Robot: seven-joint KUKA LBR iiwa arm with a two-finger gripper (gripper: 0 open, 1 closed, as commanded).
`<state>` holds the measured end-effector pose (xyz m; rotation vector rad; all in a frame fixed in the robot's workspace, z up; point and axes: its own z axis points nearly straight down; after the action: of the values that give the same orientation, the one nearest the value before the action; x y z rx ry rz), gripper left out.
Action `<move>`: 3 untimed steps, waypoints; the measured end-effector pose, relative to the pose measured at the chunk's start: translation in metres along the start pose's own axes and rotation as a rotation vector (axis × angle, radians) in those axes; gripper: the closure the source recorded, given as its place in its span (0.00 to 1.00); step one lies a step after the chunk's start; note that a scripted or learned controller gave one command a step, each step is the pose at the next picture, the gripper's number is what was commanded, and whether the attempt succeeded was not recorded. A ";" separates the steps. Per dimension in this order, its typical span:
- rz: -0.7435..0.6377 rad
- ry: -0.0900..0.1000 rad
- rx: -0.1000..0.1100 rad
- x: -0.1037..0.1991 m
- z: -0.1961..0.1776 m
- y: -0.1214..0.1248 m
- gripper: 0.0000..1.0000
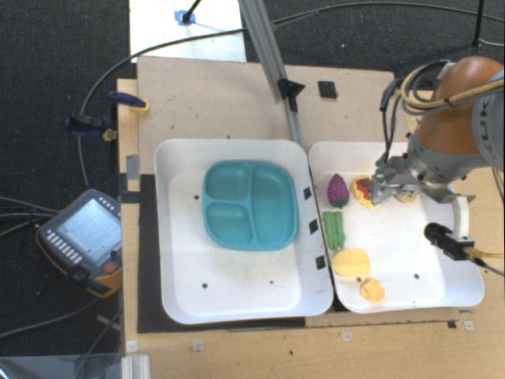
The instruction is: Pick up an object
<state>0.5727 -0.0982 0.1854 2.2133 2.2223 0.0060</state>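
The red-and-yellow toy [363, 191] lies near the back of the right bin [426, 290]. The gripper [381, 189] sits low, directly beside this toy and apparently touching it. Whether the toy lies between the fingers cannot be told, nor whether they are apart or together.

Step in hand, as judged: descent onto the object, at or just before the grasp. The next move calls for closing on the toy, then a straight vertical lift.

Right bin contents: a purple toy [338, 189] just left of the target, a green toy [334, 229] along the left wall, a yellow toy [351, 262] and a smaller orange-yellow piece [372, 290] toward the front.

Left bin [181, 290] contents: one teal divided plate [251, 205], resting flat.
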 end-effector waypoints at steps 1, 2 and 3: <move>0.000 0.000 -0.001 -0.002 -0.063 -0.004 1.00; 0.000 0.001 0.003 -0.002 -0.076 -0.003 1.00; -0.005 0.002 0.005 0.054 -0.061 -0.006 1.00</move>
<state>0.5660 -0.0441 0.2464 2.2112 2.2318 0.0029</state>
